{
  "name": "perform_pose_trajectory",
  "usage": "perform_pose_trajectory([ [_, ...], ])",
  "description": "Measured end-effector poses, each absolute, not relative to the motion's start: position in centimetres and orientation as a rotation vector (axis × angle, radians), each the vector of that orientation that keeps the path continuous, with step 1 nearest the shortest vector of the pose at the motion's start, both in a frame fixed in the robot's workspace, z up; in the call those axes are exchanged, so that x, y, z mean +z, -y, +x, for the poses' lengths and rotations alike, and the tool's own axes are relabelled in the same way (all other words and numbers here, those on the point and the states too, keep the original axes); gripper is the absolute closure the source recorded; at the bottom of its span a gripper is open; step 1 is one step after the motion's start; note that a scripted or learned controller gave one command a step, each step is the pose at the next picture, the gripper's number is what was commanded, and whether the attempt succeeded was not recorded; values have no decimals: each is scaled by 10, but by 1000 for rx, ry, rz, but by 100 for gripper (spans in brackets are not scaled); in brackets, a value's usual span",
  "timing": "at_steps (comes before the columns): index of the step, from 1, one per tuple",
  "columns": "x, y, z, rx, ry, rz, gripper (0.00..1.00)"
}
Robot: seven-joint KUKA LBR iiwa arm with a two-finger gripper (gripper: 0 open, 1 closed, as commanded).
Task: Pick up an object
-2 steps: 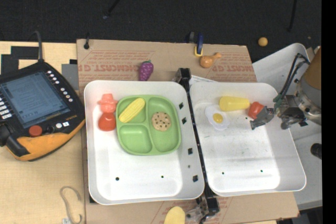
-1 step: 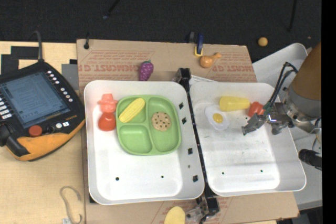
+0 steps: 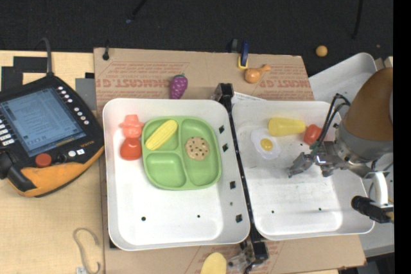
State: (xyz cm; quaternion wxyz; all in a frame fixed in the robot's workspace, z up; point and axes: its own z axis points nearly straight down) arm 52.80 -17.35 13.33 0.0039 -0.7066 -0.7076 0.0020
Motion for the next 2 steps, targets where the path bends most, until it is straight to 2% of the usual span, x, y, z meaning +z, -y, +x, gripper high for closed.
perform_pose_trajectory([
  [1,85,171,528,2,2221,-2218,0],
  [2,98,173,528,0,2215,-2224,100],
])
